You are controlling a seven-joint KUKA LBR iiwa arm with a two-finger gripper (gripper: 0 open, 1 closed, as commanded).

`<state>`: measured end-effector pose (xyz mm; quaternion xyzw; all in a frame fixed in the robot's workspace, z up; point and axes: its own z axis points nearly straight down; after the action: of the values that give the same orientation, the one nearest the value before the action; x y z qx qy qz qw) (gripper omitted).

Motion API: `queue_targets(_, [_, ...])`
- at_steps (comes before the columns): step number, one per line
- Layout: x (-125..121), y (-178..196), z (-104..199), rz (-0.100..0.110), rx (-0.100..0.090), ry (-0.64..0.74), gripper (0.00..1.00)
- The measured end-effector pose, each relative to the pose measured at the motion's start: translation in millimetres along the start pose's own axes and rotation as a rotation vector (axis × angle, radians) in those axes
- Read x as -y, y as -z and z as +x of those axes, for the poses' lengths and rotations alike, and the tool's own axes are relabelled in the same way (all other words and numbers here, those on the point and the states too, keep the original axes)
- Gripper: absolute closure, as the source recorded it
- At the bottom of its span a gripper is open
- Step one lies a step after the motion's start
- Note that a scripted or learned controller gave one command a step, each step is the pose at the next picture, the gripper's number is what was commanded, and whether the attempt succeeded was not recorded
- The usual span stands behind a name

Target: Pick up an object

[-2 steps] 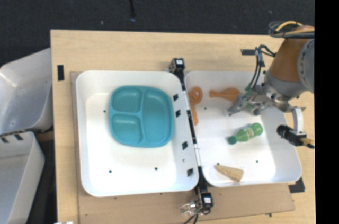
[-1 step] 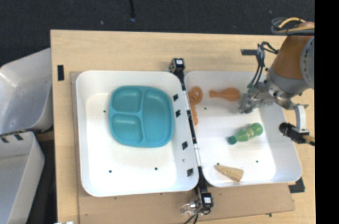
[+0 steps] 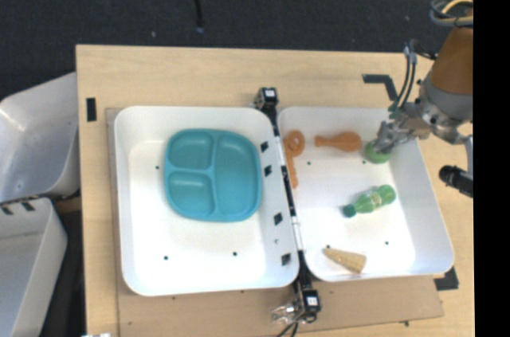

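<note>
My gripper hangs low over the right bin's far right part, right above a small green round object that touches its tip. To its left lies a tan spoon-like piece. An orange loop-ended toy rests along the bin's left wall. A green bottle lies on its side in the middle of the right bin. A tan wedge sits near the front edge.
The left bin holds a teal divided plate. Black clips run along the seam between the bins. The wooden bench surrounds both bins. A white container stands off the left side.
</note>
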<state>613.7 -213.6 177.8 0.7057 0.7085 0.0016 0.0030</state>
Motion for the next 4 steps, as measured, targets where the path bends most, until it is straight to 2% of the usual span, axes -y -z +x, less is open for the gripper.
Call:
queue_targets(2, [-1.2, 86.7, 2.1, 0.001, 0.000, 0.000, 1.00])
queue_targets(3, [-21.0, 84.2, 51.0, 0.003, 0.000, 0.001, 1.00])
queue_targets(4, [-24.3, 87.0, 94.6, 0.006, -0.002, 0.001, 1.00])
